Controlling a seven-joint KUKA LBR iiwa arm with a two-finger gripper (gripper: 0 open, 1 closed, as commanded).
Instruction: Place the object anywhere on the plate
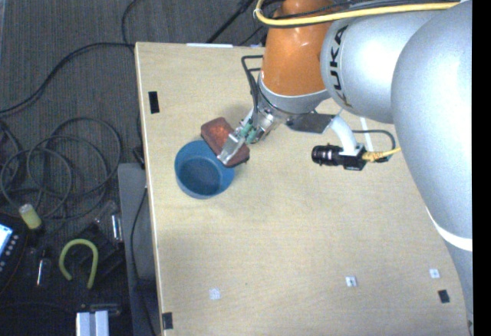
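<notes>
The grey KUKA arm (399,58) fills the right side, sweeping in from there with its orange band (295,47) just above the wrist and a yellow cable (345,11) looped over the top; below it lies the pale wooden bench top (291,250), bare over most of its surface, with a few small black markers (154,102) near its edges; left of the bench, dark carpet carries a tangle of black cables (61,158) and a yellow-green hooked tool (77,258); now to the blue plate (203,169), a round dish with a raised rim, sitting near the bench's left edge; at its upper right rim sits the reddish-brown object (217,130), a blocky piece, just beside the plate; the gripper (232,152) is down right there, its pale fingers (230,146) pressed against that reddish-brown mass, over the plate's rim; whether the jaws are clamped on it or loose, I cannot tell from this angle; a small black camera (337,156) hangs off the wrist to the right.
</notes>
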